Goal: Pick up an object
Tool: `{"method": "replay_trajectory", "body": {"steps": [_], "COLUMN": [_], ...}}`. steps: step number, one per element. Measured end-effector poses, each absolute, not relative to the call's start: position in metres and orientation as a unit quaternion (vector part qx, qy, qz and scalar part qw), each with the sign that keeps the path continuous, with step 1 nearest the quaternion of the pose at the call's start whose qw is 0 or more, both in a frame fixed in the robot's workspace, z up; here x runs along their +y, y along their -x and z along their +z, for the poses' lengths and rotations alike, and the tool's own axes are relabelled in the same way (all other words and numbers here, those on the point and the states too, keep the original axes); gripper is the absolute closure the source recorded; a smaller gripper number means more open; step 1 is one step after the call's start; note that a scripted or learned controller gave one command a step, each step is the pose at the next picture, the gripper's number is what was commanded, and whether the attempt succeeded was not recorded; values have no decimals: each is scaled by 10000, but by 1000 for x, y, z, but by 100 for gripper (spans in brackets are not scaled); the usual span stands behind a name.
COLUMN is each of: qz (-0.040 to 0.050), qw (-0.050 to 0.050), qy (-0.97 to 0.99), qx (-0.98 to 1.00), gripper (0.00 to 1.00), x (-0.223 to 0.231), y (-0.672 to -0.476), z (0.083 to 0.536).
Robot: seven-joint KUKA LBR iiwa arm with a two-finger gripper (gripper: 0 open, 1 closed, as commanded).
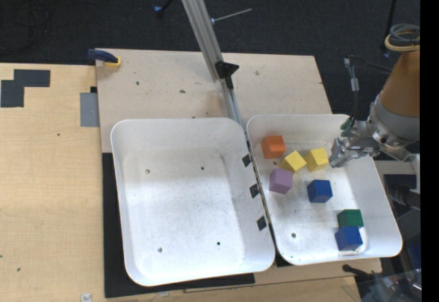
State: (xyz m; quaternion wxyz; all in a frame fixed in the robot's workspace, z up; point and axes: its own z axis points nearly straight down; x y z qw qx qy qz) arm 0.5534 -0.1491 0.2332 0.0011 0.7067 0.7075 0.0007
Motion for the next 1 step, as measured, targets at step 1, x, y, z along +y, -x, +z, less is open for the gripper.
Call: {"method": "replay_trajectory", "body": {"steps": [1], "qz": [-7], "qw": [-5], "qy": [-7055], "qx": [7087], "gripper": [100], "x": [-149], "y": [-553], "z": [233]}}
